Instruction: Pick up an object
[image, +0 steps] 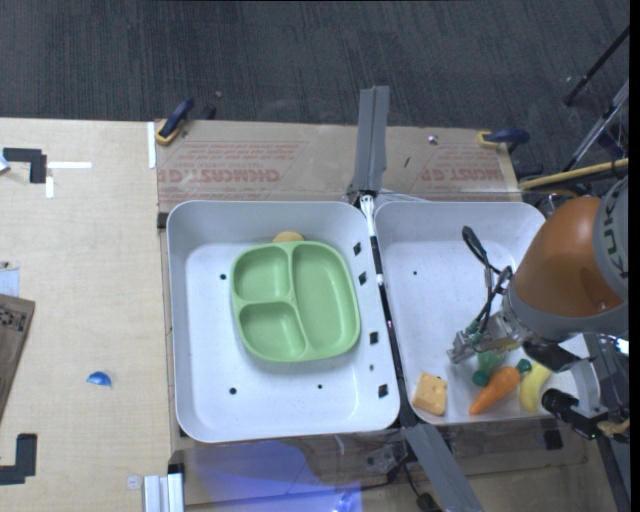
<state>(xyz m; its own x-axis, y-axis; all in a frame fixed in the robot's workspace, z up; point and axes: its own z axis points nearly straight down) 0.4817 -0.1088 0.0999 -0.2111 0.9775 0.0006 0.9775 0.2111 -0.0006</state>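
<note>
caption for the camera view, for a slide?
Arm's pincer lowered into the right bin beside a toy carrot; green divided plate in the left bin.

Plate (297, 299) hides yellow object (289, 238), perhaps.

Red mirrored lettering on the cardboard sheet (300, 160) seems to read "CHEMCAST".

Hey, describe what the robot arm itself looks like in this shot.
The arm shows a large rounded orange section with grey casing at the picture's right edge. Below it, a dark grey wrist leads to a small metallic end effector. A thin black cable loops up beside it.
</note>
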